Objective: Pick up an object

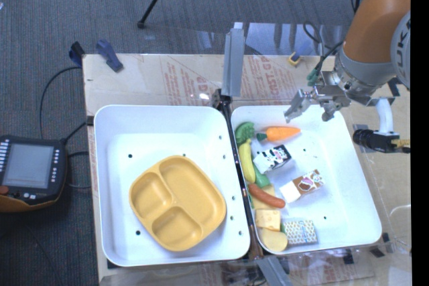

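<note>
My gripper (pixel 312 108) hangs over the far edge of the right bin (pixel 348 164), open, with nothing between its fingers. Just below and left of it lies an orange carrot (pixel 281 133) beside a green vegetable (pixel 244 130). Further along the bin's left side are a yellow banana (pixel 247 163), a black-and-white carton (pixel 273 159), a brown-and-white carton (pixel 303 185) and a red sausage (pixel 267 196). At the near edge sit a cheese wedge (pixel 269 219), a pale potato (pixel 273 239) and a patterned box (pixel 299 232).
The left bin (pixel 120 144) holds a yellow divided plate (pixel 177 202). A grey post (pixel 233 67) stands at the back between the bins. A handheld pendant (pixel 30 171) lies on the floor to the left. The right half of the right bin is bare white.
</note>
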You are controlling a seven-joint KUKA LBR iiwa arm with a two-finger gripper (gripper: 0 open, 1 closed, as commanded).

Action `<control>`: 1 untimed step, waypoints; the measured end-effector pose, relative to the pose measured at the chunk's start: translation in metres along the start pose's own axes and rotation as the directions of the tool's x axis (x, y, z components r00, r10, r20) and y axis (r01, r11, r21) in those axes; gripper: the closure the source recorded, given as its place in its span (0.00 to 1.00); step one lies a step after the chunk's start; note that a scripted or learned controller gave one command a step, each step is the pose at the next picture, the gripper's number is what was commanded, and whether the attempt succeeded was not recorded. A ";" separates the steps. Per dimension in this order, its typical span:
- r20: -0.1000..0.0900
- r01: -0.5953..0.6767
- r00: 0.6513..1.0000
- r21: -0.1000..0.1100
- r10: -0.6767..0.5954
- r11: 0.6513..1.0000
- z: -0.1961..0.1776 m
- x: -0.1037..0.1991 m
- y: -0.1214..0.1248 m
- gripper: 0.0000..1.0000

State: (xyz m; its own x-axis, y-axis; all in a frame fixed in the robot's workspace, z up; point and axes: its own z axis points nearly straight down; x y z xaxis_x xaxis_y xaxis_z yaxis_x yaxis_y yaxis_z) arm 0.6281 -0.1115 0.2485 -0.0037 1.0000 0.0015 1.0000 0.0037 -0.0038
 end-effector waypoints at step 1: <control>0.001 -0.015 1.000 -0.001 0.015 1.000 0.114 0.005 -0.015 0.00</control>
State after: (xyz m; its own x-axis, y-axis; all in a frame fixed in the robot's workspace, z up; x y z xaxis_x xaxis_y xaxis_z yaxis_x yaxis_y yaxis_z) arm 0.6131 -0.1065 0.1345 0.0111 0.9999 0.0008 0.9999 -0.0111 -0.0024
